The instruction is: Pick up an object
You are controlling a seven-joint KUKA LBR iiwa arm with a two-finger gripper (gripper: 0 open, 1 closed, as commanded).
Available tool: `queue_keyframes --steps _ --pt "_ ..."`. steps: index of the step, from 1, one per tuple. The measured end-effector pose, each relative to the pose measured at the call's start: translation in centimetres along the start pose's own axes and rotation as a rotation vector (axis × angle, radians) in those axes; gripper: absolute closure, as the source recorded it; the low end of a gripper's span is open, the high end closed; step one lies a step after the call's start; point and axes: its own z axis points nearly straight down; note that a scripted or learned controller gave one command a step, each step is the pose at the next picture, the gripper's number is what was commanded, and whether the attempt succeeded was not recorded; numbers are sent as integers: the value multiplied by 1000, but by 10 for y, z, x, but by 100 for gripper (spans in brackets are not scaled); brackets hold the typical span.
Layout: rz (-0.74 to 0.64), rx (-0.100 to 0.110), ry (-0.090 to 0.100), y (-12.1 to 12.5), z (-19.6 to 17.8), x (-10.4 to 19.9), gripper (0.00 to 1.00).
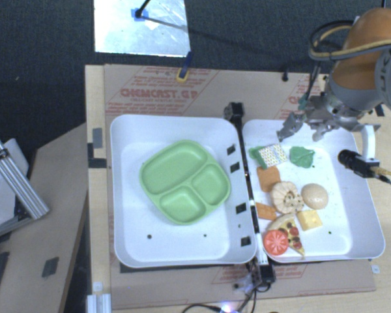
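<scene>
The right bin (352, 223) holds several toy foods: a green leaf piece (302, 156), a patterned white-green piece (269, 154), an orange cracker (269, 177), a round tan bun (315, 195), a scalloped beige piece (285, 196), a yellow cheese cube (309, 220), a red tomato (275, 242) and a pizza slice (292, 231). My gripper (306, 128) hangs over the bin's back edge, above and behind the green leaf piece, with its two fingers spread apart and nothing between them.
The left bin (130, 233) holds a green three-compartment plate (184, 182). A black divider (244, 181) runs between the bins. A black cylinder (357, 163) sticks out beside the wrist at the right bin's right side.
</scene>
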Motion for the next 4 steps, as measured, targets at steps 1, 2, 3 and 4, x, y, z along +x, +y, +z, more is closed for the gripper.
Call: queue_keyframes --steps 1,2,3,4 --pt "2 4 1 -7 59 5 0" --pt "3 4 0 -14 112 -3 0" --pt "3 0 0 -13 131 -3 0" --pt "3 -4 0 -12 118 -3 100"
